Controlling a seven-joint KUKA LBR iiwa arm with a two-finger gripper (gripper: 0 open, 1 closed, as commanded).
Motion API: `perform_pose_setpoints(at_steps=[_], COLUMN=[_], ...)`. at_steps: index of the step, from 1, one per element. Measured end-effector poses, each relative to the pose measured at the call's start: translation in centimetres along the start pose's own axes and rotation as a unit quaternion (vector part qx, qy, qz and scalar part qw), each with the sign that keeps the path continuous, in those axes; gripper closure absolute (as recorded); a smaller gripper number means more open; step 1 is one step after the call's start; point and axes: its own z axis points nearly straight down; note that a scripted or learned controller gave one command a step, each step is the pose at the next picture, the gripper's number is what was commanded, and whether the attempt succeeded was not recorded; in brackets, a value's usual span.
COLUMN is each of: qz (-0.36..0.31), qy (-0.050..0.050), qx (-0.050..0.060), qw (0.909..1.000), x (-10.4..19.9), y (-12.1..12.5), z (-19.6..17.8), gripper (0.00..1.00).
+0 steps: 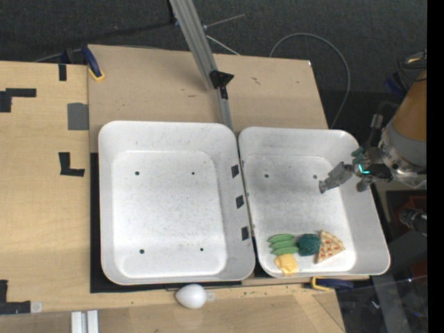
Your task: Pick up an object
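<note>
Looking for something to pick, I count four small toys bunched in the near corner of the right bin (305,148): a green pea pod (282,242), a dark green broccoli piece (308,243), a pizza slice (328,245) and a yellow piece (286,262). They sit touching or just beside one another, close to the bin's front wall.

My end effector (331,180) hangs over the right side of that bin, well apart from the cluster and further from me than the toys. Nothing is between its fingers; from this angle I cannot tell how wide they stand.

My worry is the crowding. If I come down on the broccoli, the fingers may land on the pea pod or pizza and push the lot aside instead of closing on one. The front wall could also block a finger reaching for the yellow piece.

The left bin (166,134) lies alongside. A white egg-shaped object (191,296) rests on the bench (41,200) outside the bins.
</note>
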Motion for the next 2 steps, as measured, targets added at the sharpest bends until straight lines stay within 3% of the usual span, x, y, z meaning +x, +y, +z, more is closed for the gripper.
perform_pose_setpoints(at_steps=[1, 2], qz=[-0.001, 0.000], qy=[0.000, -0.001], qx=[-0.002, 0.000], qw=[1.0000, 1.0000], x=[0.0, 0.0], y=[0.1, 0.0], z=[-0.2, 4.2], gripper=[0.00, 0.00])
